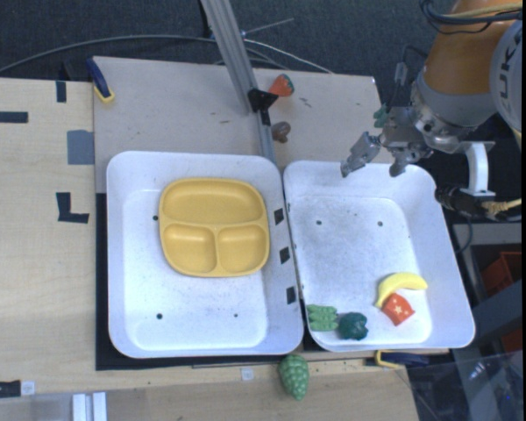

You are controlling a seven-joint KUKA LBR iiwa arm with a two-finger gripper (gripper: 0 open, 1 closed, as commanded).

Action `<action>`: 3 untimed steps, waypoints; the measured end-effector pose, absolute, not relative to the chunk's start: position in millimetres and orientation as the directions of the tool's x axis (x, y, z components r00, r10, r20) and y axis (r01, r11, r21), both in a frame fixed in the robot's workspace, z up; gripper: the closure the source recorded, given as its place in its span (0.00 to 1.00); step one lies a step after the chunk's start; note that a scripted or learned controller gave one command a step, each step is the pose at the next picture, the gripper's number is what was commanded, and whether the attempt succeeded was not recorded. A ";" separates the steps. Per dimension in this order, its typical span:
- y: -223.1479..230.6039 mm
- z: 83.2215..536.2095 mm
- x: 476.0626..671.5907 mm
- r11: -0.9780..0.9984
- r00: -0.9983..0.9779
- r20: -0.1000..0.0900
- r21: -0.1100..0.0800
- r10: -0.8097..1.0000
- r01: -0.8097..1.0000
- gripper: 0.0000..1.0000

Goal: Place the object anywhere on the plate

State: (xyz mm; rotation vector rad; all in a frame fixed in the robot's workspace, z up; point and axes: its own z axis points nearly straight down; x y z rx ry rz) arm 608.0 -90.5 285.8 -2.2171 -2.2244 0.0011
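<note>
A yellow three-compartment plate (215, 226) lies in the left bin (131, 323). In the right bin (351, 226), near its front right corner, sit a yellow banana (402, 283), a red block (398, 309), and two green pieces (322, 317), the darker one (353, 325) to the right. My gripper (375, 158) hangs over the far edge of the right bin, well away from those objects. Its fingers (358, 156) stand apart, open, with nothing between them.
A green bumpy toy (293, 375) lies on the bench in front of the bins. A metal post (232, 42) rises behind them, with a red-orange item (282, 84) and a small brown item (280, 132) beside its base. A blue-yellow clamp (100, 82) sits at the far left.
</note>
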 end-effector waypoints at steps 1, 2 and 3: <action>-90.6 285.8 608.0 0.003 -0.003 0.000 -0.001 1.000 1.000 0.00; -80.3 231.8 609.6 0.002 -0.002 0.000 -0.006 1.000 1.000 0.00; -81.5 187.0 612.4 0.002 -0.002 -0.001 -0.006 1.000 1.000 0.00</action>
